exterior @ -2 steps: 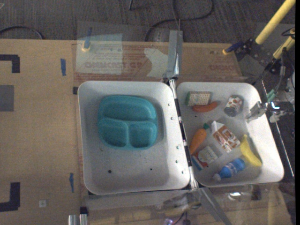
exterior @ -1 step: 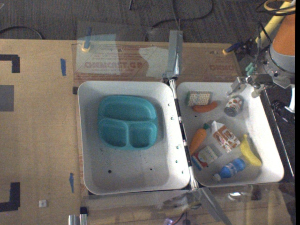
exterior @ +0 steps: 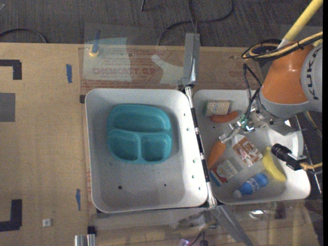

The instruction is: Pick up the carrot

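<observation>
The carrot (exterior: 216, 155) is an orange taper lying at the left side of the right bin (exterior: 300, 188), close to the wall between the two bins. My gripper (exterior: 230, 133) hangs over the right bin, just up and right of the carrot's upper end. The grey arm with its orange band (exterior: 285, 78) reaches in from the right and hides the bin's back right part. No object shows between the gripper and the carrot.
The right bin also holds a reddish sausage (exterior: 224, 118), a speckled sponge (exterior: 218, 107), a snack packet (exterior: 246, 151), a small carton (exterior: 223, 170), a banana (exterior: 273, 166) and a blue-capped bottle (exterior: 251, 184). A teal divided tray (exterior: 139, 132) sits in the left bin (exterior: 97, 188).
</observation>
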`<state>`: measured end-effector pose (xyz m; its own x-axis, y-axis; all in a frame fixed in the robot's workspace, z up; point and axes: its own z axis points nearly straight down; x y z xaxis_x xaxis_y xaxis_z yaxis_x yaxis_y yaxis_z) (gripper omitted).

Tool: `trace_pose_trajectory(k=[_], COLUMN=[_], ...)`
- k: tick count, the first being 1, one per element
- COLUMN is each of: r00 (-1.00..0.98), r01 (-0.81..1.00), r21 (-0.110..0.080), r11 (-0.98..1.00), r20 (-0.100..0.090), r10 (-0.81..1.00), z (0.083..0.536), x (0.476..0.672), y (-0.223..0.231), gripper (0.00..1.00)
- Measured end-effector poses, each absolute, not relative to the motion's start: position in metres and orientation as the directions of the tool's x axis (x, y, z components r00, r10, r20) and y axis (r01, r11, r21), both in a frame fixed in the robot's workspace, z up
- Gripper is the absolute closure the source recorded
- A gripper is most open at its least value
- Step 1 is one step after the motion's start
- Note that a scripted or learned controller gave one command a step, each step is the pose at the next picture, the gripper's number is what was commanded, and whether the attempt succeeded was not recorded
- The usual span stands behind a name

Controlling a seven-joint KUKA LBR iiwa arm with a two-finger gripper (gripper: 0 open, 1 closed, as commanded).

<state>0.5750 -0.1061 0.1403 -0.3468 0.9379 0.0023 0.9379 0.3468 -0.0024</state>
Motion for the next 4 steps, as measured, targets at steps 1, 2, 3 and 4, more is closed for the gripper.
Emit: trace_pose_trajectory(k=[1,2,3,4], r00=[-0.573,-0.566,-0.551,-0.734], r01=[0.82,0.824,0.835,0.679], r21=[0.007,0.014,0.001,-0.001], r11=[0.573,0.567,0.551,0.734], r20=[-0.004,-0.012,0.0,0.002], r10=[0.82,0.824,0.835,0.679], z=[0.088,0.098,0.183,0.183], x=[0.592,0.595,0.568,0.549], y=[-0.098,-0.102,-0.059,-0.04], gripper=[0.0,1.0,1.0,1.0])
